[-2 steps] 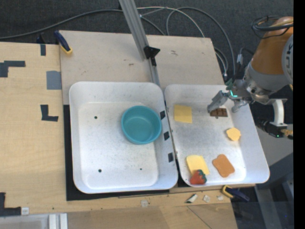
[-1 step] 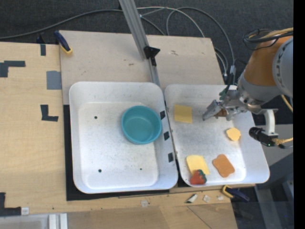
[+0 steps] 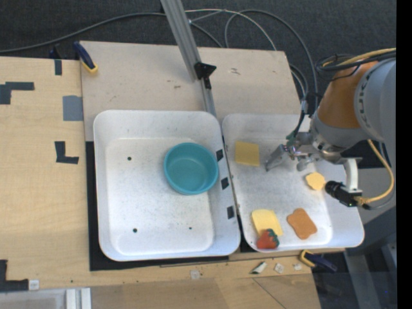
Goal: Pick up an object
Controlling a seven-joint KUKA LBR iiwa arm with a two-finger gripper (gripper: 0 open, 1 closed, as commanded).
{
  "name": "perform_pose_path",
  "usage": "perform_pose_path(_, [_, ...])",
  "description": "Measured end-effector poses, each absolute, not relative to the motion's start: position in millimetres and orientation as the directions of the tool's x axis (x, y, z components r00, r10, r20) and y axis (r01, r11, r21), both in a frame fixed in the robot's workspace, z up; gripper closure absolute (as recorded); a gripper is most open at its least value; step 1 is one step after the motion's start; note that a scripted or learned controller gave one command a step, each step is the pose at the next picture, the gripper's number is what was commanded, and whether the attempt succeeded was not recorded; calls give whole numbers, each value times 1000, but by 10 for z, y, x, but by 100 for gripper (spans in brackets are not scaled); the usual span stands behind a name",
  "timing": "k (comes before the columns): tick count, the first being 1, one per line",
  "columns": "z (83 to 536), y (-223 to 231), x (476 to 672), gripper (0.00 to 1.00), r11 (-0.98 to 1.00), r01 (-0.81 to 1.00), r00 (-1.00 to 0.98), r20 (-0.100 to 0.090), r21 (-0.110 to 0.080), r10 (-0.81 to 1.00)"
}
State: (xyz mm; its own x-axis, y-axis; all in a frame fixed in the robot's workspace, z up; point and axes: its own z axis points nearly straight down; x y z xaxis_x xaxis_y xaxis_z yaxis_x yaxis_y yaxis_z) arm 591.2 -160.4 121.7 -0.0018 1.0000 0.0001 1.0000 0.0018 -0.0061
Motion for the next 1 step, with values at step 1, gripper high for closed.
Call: perform_pose_path(1, [887,-1598,5917,0,2,1000,-2,-2,0,1000])
